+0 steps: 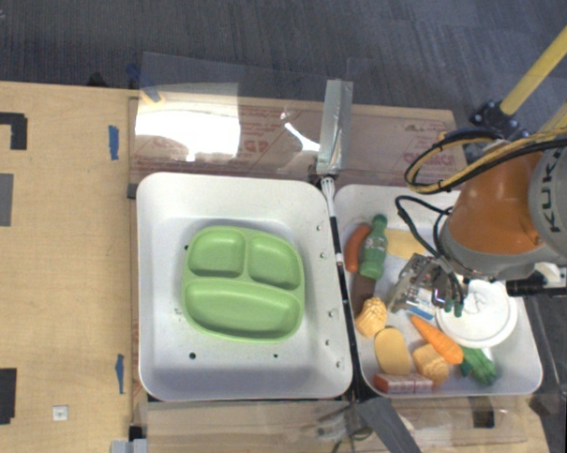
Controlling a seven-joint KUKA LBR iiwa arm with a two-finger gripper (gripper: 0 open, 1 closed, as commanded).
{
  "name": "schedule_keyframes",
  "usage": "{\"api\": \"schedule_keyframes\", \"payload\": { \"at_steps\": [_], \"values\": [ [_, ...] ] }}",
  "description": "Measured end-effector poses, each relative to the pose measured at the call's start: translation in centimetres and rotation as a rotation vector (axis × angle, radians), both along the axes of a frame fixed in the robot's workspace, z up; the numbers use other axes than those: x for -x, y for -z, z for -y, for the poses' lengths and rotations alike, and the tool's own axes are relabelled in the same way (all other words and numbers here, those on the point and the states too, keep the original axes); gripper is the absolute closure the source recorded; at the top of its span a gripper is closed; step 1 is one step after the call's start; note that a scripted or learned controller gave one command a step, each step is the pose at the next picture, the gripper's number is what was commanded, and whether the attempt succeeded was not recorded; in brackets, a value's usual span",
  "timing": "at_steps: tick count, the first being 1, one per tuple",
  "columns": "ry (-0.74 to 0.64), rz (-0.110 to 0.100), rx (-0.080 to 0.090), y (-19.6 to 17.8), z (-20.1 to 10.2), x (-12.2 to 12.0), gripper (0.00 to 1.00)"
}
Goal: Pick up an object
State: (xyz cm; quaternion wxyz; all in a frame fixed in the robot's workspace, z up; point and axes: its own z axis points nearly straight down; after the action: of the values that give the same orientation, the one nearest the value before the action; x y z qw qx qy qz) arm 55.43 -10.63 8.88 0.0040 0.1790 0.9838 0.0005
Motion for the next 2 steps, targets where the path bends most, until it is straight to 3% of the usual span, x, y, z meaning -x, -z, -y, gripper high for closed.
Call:
{"api": "schedule_keyframes", "payload": {
  "at_steps": [1, 2],
  "values": [
    [-0.001, 0.008, 0.001, -1.2, -0.1, -0.2, 1.00],
    [0.374, 0.001, -0.003, -9.8, -3.7, 0.4, 1.00]
  ]
}}
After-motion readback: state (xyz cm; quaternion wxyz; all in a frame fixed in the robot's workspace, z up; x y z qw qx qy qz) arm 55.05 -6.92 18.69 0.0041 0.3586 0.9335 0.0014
